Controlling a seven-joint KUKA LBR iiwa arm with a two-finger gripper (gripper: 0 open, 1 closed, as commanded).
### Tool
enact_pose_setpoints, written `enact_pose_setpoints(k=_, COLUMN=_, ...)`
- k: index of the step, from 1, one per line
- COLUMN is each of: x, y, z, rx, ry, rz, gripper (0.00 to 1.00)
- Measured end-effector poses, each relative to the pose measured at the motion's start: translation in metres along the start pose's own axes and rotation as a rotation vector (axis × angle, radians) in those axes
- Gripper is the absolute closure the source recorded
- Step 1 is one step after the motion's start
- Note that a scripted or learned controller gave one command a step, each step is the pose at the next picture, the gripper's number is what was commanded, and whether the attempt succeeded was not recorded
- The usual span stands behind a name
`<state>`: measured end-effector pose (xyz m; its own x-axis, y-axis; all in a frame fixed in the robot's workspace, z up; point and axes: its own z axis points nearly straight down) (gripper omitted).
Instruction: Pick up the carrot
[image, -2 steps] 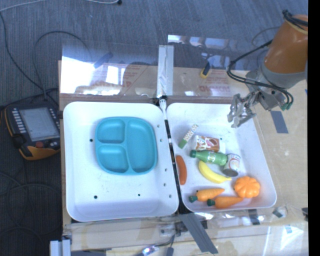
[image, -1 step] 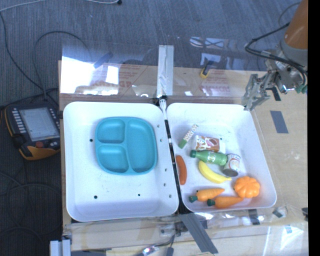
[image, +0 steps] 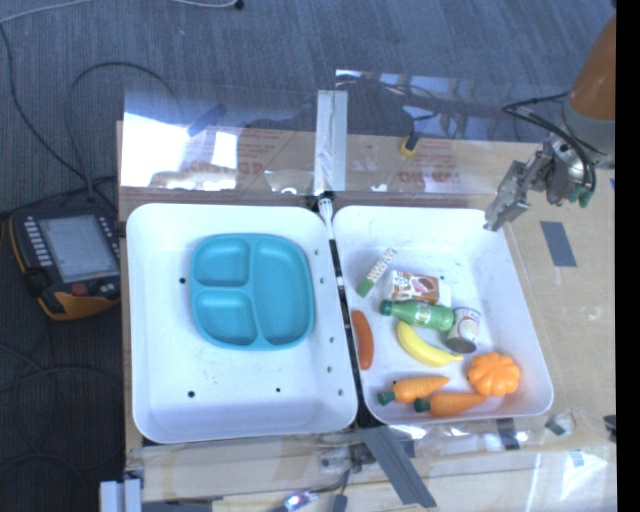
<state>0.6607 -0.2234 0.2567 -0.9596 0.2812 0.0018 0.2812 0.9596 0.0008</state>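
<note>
Camera view, from the left: a handheld control pendant (image: 65, 252) lies on the dark grey carpet (image: 60, 110) at the frame's left edge, its cables looping nearby. Next comes the left bin (image: 150, 400), holding a blue divided plate (image: 251, 291) just above its centre. The right bin (image: 500, 262) touches it along the middle seam. Against its left wall lies a red sausage (image: 364, 339); above that sits a small white packet (image: 379, 269), then a red-and-white carton (image: 415, 288), a green bottle (image: 418, 315), a small can (image: 465, 326) and a banana (image: 425, 347). Two carrots lie along the bin's lower wall: one carrot (image: 421, 387) at lower centre, a second carrot (image: 453, 404) just below and right of it. An orange pumpkin (image: 494, 374) sits lower right. Both bins rest on a pale wooden bench (image: 570, 320). The gripper (image: 508, 203) hangs over the right bin's upper right corner, well apart from the carrots, fingers spread and grasping nothing.
</note>
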Motion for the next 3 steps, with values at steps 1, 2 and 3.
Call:
enact_pose_setpoints(k=1, x=0.000, y=0.000, z=-0.002, rx=0.002, ry=-0.001, rz=0.390, gripper=1.00)
enact_pose_setpoints(k=2, x=-0.001, y=0.000, z=-0.008, rx=0.006, ry=0.001, rz=0.388, gripper=1.00)
enact_pose_setpoints(k=3, x=0.001, y=0.000, z=0.022, rx=0.005, ry=0.001, rz=0.790, gripper=1.00)
